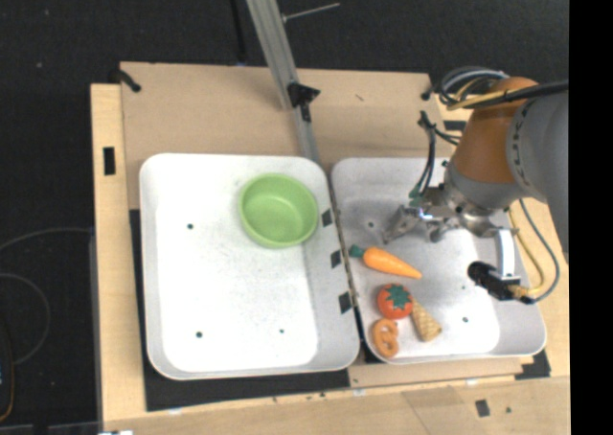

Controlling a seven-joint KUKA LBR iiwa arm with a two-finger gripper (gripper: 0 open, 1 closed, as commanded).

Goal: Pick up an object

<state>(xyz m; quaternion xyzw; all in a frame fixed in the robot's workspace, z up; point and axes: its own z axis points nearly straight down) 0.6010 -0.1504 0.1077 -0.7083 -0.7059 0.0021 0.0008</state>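
Gripper [407,223] hangs mid-bin, seemingly just above the carrot [386,262].

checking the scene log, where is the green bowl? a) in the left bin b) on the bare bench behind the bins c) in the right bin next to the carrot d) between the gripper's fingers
a: the green bowl sits in the left bin, near its upper right corner, while the carrot lies in the right bin.

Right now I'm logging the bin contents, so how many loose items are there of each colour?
Green: 1, the bowl in the left bin.
Orange: 2, the carrot and a small round piece.
Red: 1, the tomato.
Tan: 1, the cone-shaped piece.
Total: 5
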